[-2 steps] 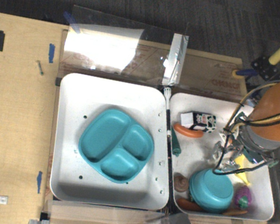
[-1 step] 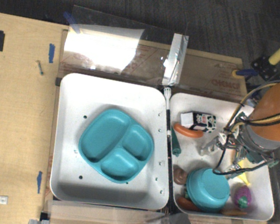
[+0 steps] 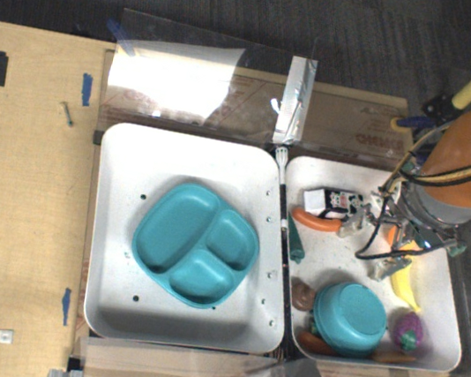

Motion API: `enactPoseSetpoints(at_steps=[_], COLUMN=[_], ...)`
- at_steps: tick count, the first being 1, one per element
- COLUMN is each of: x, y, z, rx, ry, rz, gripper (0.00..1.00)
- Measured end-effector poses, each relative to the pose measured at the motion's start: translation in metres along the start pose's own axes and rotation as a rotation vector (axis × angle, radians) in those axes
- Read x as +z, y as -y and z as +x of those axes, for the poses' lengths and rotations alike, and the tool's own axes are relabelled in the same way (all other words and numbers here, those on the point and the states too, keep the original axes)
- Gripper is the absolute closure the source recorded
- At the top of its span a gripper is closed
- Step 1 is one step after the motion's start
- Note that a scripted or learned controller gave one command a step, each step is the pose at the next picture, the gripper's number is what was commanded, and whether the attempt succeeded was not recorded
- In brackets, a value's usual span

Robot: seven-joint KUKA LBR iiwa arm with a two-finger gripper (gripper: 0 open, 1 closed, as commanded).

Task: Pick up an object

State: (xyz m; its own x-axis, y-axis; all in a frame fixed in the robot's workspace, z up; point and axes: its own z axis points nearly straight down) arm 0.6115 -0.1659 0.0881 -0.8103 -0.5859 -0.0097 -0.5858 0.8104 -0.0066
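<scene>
The right white bin point(image 3: 457, 305) holds several items. An orange carrot-like piece point(image 3: 315, 222) lies at its upper left, beside a small white and black item point(image 3: 327, 200). A teal bowl point(image 3: 350, 317) sits near the front, with a brown piece point(image 3: 301, 294) to its left and a purple piece point(image 3: 410, 329) to its right. A yellow banana-like piece point(image 3: 407, 288) lies to the right of centre. My gripper point(image 3: 383, 253) hangs low over the bin's middle, just left of the yellow piece and above the bowl, among cables. I see nothing held in it.
The left white bin point(image 3: 123, 164) holds a teal divided plate point(image 3: 197, 244). A thin teal piece point(image 3: 296, 243) lies by the divider between the bins. The arm's orange band point(image 3: 469, 155) looms over the right bin's far right corner. A clear sheet point(image 3: 181, 85) lies behind the bins.
</scene>
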Motion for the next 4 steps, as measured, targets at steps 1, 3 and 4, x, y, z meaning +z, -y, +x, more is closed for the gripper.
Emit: enactPoseSetpoints(at_steps=[1,3,4], x=[-0.001,-0.015,-0.115], y=[0.020,0.010,0.043], z=[0.077,0.038,-0.030], rx=[-0.045,-0.022,-0.017], ry=[-0.005,0.012,0.004], rz=[0.000,0.009,0.006], gripper=[0.00,1.00,1.00])
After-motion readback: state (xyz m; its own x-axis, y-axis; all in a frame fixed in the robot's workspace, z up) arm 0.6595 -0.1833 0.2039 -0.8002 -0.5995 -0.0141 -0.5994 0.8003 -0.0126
